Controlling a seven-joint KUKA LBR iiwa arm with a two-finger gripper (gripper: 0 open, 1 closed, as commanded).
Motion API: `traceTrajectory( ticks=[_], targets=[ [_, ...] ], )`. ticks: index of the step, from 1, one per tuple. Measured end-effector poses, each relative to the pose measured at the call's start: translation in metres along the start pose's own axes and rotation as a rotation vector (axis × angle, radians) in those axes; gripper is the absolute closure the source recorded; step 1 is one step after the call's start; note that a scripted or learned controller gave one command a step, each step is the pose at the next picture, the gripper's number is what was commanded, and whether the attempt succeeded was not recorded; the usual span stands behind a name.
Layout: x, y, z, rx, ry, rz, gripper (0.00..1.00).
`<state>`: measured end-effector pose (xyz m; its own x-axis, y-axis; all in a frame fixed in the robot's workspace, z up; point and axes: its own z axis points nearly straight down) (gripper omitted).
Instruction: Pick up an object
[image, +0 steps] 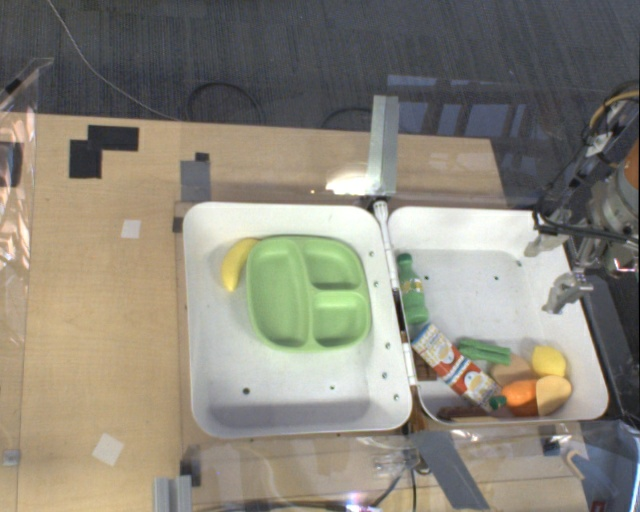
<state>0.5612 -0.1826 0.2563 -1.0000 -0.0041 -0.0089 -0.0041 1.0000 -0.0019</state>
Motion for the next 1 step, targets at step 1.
traceTrajectory(
  ticks=[1],
  targets=[
    [0.0582, 0.0432, 0.1523, 0.005, -0.017, -0.084, 0.00]
  ],
)
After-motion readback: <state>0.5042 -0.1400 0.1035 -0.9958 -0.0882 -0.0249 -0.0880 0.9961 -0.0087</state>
